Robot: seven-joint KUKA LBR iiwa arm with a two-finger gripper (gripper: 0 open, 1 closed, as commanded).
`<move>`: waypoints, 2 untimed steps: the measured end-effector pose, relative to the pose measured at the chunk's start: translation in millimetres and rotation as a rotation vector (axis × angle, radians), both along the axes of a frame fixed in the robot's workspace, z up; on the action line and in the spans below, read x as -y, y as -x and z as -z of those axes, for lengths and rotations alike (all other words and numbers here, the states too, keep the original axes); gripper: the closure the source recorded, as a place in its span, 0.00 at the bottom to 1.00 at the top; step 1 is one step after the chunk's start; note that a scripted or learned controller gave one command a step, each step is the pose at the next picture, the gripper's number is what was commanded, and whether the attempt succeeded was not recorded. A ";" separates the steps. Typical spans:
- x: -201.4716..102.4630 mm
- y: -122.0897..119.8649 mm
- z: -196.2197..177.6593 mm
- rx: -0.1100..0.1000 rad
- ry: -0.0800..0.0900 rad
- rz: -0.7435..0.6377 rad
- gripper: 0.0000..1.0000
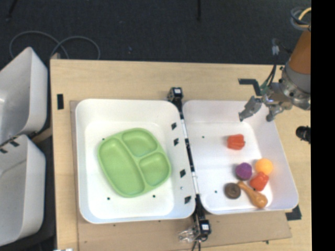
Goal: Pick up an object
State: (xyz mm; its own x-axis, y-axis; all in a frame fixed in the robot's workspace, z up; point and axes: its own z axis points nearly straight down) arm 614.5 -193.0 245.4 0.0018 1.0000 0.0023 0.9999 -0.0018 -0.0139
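Hovering over the far corner of the right bin (272,140), the pincer (259,110) has its fingers spread wide with nothing between them. Closest pick looks like the red block (236,141), sitting just below it and slightly left, lying crosswise.

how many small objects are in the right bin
6, all in the right bin: a red pepper mid-bin; lower down a purple ball, orange ball, red piece, brown round piece and tan gourd. The cluster may hide more.
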 end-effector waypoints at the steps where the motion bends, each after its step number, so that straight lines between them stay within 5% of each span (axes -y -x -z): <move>1: -0.5 -2.1 -6.5 0.011 0.002 -0.003 0.00; 2: 9.6 -5.2 54.3 0.005 0.002 -0.001 0.00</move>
State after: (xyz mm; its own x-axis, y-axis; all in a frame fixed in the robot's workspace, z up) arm 619.7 -202.6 191.1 0.0004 1.0000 0.0000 1.0000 -0.0004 -0.0084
